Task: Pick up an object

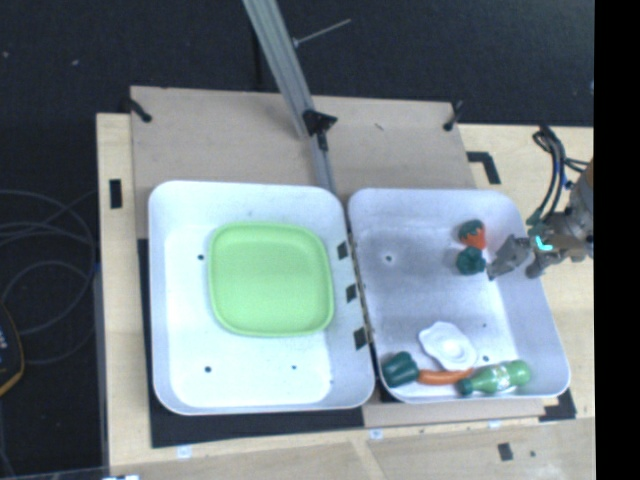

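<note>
Pale wooden bench (250,118) against a dark floor, bearing two shallow white bins side by side, with the right bin (420,288) taken as landmark. Just left of it, the left bin (180,368) holding a square green plate (270,278); at its right rim, the gripper (520,258), finger state impossible to tell. Inside it, near the gripper, a small orange and dark green object (471,247); along its near wall, a white fried egg toy (447,346), dark green cup (399,369), orange carrot (440,376) and light green bottle (495,377).
</note>
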Controlling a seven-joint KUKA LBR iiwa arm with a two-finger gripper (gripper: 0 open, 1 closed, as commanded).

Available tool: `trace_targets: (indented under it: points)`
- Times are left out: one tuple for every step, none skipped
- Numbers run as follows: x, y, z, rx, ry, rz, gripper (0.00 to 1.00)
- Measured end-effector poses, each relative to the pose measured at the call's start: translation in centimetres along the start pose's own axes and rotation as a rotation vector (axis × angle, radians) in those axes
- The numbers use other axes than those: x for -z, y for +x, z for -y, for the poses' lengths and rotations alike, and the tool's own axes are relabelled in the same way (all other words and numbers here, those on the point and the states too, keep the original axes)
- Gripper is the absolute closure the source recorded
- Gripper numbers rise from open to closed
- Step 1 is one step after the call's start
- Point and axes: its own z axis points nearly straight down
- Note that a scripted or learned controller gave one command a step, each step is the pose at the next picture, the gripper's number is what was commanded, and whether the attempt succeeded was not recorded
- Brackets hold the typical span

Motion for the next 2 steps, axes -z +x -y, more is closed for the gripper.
trace_targets:
  points:
    - [0.0,0.0,0.0,0.0,0.0,0.0,0.0]
    - [-4.4,0.5,-0.3,0.0,0.004,0.0,0.0]
